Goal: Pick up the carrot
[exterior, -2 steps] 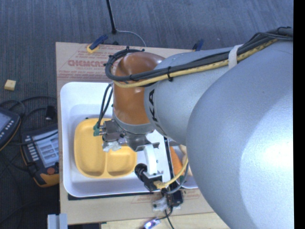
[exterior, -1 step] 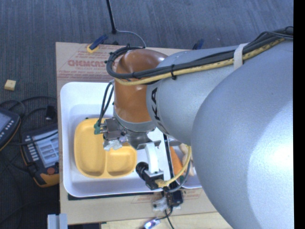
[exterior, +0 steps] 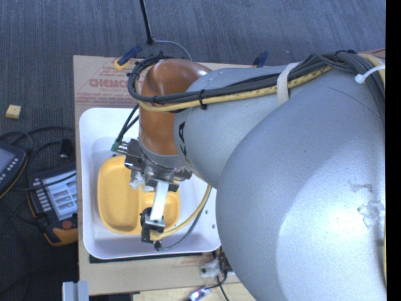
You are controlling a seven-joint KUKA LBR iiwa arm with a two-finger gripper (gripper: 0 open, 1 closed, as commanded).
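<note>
One camera view to log, looking down on the bench at a slant. Item 1, arm (exterior: 301,168): grey, with an orange band (exterior: 164,99) above the wrist. It reaches in from your right and stands steeply over the left bin, so its bulk covers most of the bench. Item 2, white bin (exterior: 86,180): shallow, seated on a printed cardboard sheet (exterior: 100,83). Blue clamps (exterior: 128,55) sit at the sheet's far edge, likely to keep the base from sliding. Item 3, yellow rounded object (exterior: 116,196): lies in the bin's left half, close to the left wall; you cannot tell what it is. Item 4, gripper (exterior: 147,182): low over the right part of the yellow rounded object and pointed down into the bin, a pose that reads as a grasp attempt. You cannot tell whether it is open or closed, since the wrist hides it. Item 5, carrot: you cannot place it from here. By judgement it lies under the wrist inside the bin, which would explain why the gripper is set there. Item 6, carpet (exterior: 250,11) left of the bench: a handheld controller (exterior: 53,196) with cables, and a small tan block (exterior: 12,111), both well apart from the bin.
</note>
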